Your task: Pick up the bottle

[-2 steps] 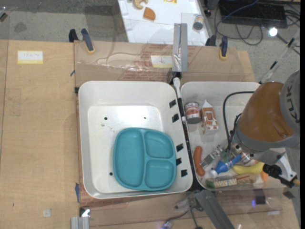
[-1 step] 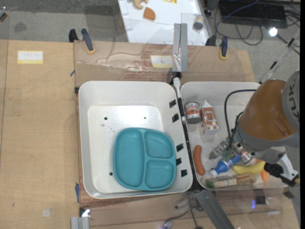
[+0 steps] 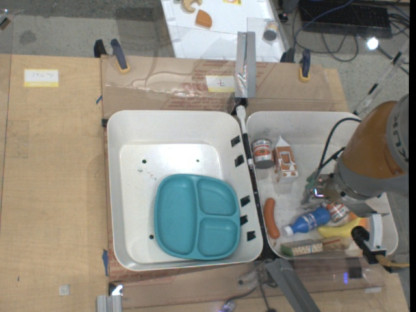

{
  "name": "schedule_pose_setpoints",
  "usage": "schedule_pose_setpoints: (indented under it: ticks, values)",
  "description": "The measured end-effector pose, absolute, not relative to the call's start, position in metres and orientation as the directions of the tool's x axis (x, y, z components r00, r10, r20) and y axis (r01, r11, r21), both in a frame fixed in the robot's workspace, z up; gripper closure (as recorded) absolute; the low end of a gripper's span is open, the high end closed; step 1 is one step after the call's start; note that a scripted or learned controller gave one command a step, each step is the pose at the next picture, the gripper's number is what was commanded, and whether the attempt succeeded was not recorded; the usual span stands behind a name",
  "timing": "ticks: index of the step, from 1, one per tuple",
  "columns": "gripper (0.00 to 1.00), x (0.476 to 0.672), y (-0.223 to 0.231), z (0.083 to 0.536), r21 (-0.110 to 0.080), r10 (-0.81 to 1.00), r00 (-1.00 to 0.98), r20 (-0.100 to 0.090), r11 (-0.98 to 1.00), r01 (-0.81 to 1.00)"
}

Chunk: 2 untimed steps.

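The bottle (image 3: 307,223) is blue with a white cap and a red-and-white label. It lies on its side in the lower part of the right bin (image 3: 305,125), cap pointing left. My gripper (image 3: 316,191) hangs just above and slightly left of the bottle's labelled end. The grey arm and its orange band cover the bin's right side. Nothing is seen held in the gripper, and the wrist hides part of the bottle's far end.
The right bin also holds a small can (image 3: 262,153), a red-and-white carton (image 3: 285,161), a sausage (image 3: 271,217), a yellow banana (image 3: 342,230) beside the bottle and a flat bar (image 3: 302,247) at the front. A teal divided plate (image 3: 195,216) lies in the left bin (image 3: 117,174).
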<state>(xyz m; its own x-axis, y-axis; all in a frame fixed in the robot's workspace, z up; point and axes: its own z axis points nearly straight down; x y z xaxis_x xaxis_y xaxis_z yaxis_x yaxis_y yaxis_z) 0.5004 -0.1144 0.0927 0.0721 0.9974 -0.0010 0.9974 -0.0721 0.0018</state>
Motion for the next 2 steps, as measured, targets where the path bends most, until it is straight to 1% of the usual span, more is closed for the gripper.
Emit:
schedule_pose_setpoints:
  ticks: [1, 2]
  values:
    - [0.00, 0.500, -0.113, 0.092, 0.002, 0.998, 0.071, 0.000, -0.071, 0.998]
    - [0.00, 0.467, -0.103, 0.092, 0.002, 1.000, 0.012, 0.000, -0.012, 1.000]
